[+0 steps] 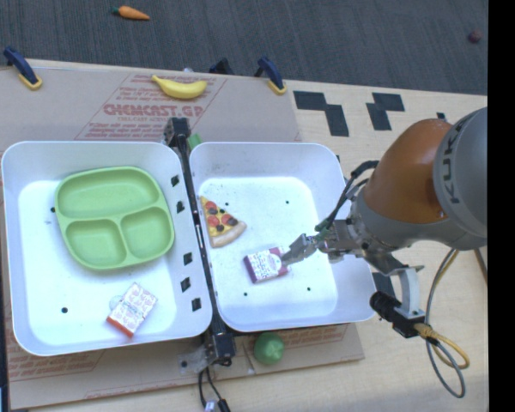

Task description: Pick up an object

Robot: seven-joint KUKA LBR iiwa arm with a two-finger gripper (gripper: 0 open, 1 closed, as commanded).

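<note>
camera view: one tool, two bins.

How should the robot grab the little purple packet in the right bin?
Probably from straight above, closing the jaws across the purple packet's two long edges near its middle. It lies flat on the right bin's floor, so only its thin edges offer a hold. It sits apart from the pizza slice, leaving room on both sides. The gripper is right beside it.
</note>
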